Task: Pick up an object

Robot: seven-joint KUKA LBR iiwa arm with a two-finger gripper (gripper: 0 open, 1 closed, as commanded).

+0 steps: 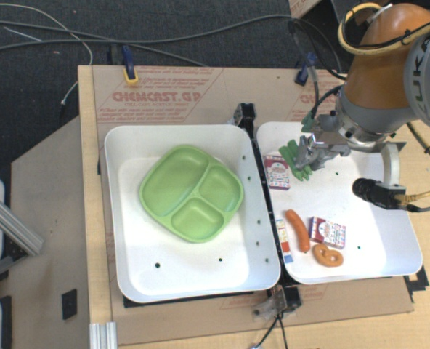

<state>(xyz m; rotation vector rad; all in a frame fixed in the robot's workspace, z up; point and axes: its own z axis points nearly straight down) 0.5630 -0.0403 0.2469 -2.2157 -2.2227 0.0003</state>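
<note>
The brown cardboard sheet (200,97) under both bins carries faded red print reading "CHEMCAST GP", with smaller lines beneath too faint to read. Part of a white letter shows on the arm's grey casing at the right edge.

The left white plastic bin (128,260) holds 1 thing: a light green plastic plate with 3 compartments (191,193), lying flat near the bin's middle.

The right white plastic bin (389,246) holds several small things. A small red-and-white printed carton (277,171) lies near its left wall, a second red-and-white carton (327,232) lies lower down, an orange sausage-shaped toy (298,229) lies just left of that, and an orange pretzel-shaped toy (327,256) sits below. A narrow printed packet (283,239) lies along the left wall. A dark green leafy toy (296,158) lies at the upper left.

The grey arm with its orange band (378,57) reaches in from the right, bent down over the right bin. The gripper (313,151) sits right at the green leafy toy; whether its jaws are apart or closed cannot be made out.
</note>
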